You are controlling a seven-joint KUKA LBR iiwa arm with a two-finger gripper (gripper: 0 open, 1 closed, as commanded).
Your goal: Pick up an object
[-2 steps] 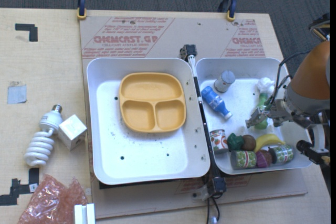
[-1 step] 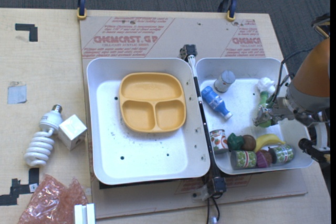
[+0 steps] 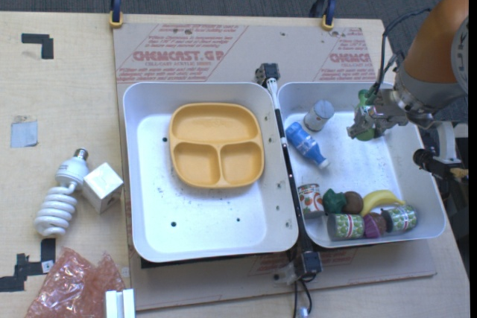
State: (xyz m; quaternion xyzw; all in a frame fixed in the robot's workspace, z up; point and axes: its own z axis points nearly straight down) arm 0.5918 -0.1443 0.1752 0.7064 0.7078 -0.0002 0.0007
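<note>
Two white bins are sitting side by side as we are watching the gripper (image 3: 364, 123) hanging over the right bin (image 3: 417, 231), its fingers closing on a small green object (image 3: 364, 132) near the far wall. A yellow tray (image 3: 217, 143) is lying in the left bin (image 3: 149, 220); a blue bottle (image 3: 306, 144) is resting nearby.
</note>
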